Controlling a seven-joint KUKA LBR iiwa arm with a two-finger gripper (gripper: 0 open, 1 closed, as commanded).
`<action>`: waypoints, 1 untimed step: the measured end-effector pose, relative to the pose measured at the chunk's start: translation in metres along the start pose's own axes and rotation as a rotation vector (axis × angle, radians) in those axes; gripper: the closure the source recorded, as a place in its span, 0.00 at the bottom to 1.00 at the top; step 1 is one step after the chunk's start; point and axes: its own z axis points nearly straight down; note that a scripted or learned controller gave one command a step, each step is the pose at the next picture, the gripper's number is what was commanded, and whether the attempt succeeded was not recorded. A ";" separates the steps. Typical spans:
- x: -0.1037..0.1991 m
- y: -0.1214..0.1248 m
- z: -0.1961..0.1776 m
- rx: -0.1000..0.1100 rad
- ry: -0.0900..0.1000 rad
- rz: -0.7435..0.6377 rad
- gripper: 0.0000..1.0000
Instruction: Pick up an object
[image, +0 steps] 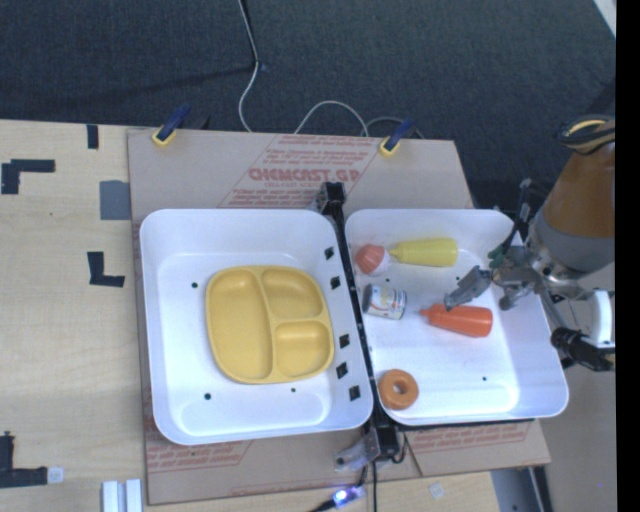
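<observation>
Two shallow white bins sit side by side on the bench. The left bin (170, 300) holds one thing, a yellow divided tray (268, 323) with three compartments. The right bin (520, 385) holds five: one orange carrot (461, 320), one yellow corn cob (424, 252), one small tin can (384, 301) lying on its side, one orange ring-shaped doughnut (399, 389), and one small reddish-pink piece (369, 259) by the divider.

The gripper (487, 285) hangs over the right bin's right half, its dark fingers (466, 290) spread apart with nothing between them. The carrot lies just below the fingertips, very near them; whether they touch it cannot be told. The corn cob lies up and to the left of the fingers, close by. The can is farther left, the reddish piece beyond it, and the doughnut well down and left of the fingers, near the bin's front edge. The yellow tray is far left of them.
</observation>
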 end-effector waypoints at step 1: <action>0.000 0.003 -0.006 -0.012 -0.003 -0.003 0.00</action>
